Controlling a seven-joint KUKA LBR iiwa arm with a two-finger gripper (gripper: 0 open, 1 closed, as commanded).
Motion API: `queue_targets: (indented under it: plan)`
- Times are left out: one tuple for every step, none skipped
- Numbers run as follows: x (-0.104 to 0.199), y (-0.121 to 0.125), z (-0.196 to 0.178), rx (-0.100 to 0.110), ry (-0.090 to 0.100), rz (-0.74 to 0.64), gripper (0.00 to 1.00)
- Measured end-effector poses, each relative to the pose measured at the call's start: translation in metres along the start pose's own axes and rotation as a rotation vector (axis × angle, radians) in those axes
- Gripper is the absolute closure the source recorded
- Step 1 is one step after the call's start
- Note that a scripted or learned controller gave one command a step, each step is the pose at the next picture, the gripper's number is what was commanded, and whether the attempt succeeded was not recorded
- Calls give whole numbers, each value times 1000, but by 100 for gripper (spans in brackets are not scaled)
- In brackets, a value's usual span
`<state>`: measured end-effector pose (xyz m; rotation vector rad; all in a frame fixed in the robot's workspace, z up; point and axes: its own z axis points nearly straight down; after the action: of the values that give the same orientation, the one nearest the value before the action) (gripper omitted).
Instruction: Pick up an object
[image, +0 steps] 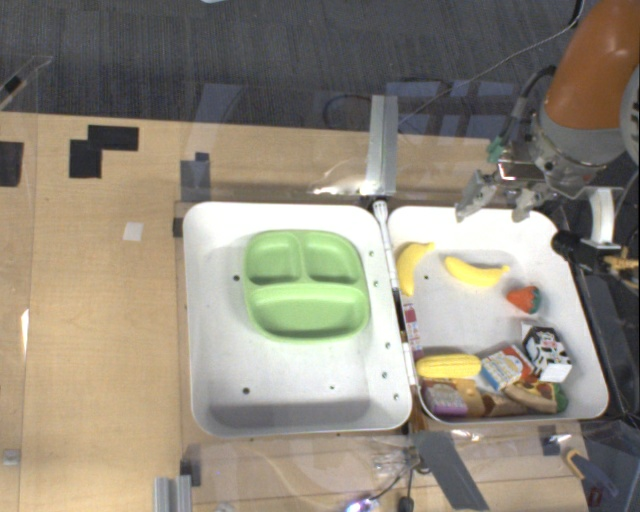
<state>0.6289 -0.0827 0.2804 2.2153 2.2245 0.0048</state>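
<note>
Where the right bin (590, 345) comes nearest the camera, a jumble lies along its front wall: a corn cob (447, 366), a small blue-and-white packet (500, 372), a black-and-white cow-patterned carton (546, 349) and brownish pieces beneath them, all touching or overlapping. No writing on the packets can be read. Farther back a red strawberry-like toy (523, 298) sits alone near the right wall. Beyond it a yellow banana (475, 271) lies flat in open floor, and a second yellow fruit (412, 266) leans against the divider between the bins. Across that divider, the left bin (215, 400) carries a green divided plate (304, 283). At the far rim of the right bin hangs the end effector (497, 204), its two fingers spread apart with nothing between them, above the bin's back edge and apart from the banana. Past both bins runs the wooden desk (90, 300), with black squares (102, 148) at its far left.
</note>
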Motion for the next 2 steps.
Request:
queue_targets:
  plan:
    - [-6, 8, 82, 1, 0, 35, 0]
    - [-6, 8, 82, 0, 0, 35, 0]
